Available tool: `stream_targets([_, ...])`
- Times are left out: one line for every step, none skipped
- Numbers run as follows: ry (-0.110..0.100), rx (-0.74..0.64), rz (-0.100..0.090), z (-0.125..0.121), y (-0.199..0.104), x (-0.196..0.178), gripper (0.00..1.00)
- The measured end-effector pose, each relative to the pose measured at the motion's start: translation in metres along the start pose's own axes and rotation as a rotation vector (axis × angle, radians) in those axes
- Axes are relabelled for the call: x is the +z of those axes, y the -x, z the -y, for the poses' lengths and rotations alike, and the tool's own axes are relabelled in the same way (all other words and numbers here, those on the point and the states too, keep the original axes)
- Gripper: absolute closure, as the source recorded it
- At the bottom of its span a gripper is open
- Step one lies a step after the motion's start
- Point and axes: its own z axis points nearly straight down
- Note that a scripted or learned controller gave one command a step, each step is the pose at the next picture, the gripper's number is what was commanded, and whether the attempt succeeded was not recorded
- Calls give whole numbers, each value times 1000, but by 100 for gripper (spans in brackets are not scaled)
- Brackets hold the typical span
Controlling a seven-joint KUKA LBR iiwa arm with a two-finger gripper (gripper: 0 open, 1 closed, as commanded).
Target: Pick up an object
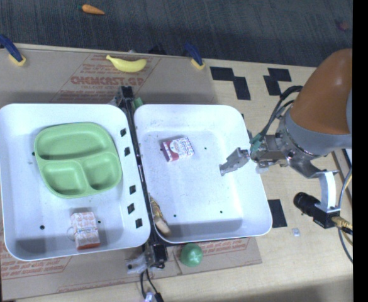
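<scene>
A small red and white packet (177,148) lies in the upper middle of the right bin (234,209). My gripper (233,162) hangs over that bin's right side, to the right of the packet and apart from it. A green divided tray (78,158) sits in the left bin (14,187). Below the tray lies a small orange and white carton (85,229).
A yellow banana (126,62) rests on the cardboard behind the bins. A green ball (192,255) sits on the cardboard in front of the right bin. A small tan object (158,221) lies at the right bin's lower left corner. An orange piece (93,9) lies on the dark floor.
</scene>
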Motion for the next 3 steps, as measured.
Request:
stream_targets([-1, -1, 0, -91, 37, 6, 0])
stream_targets([-7, -1, -2, -36, 51, 185, 0])
stream_targets([-44, -6, -9, -172, 12, 197, 0])
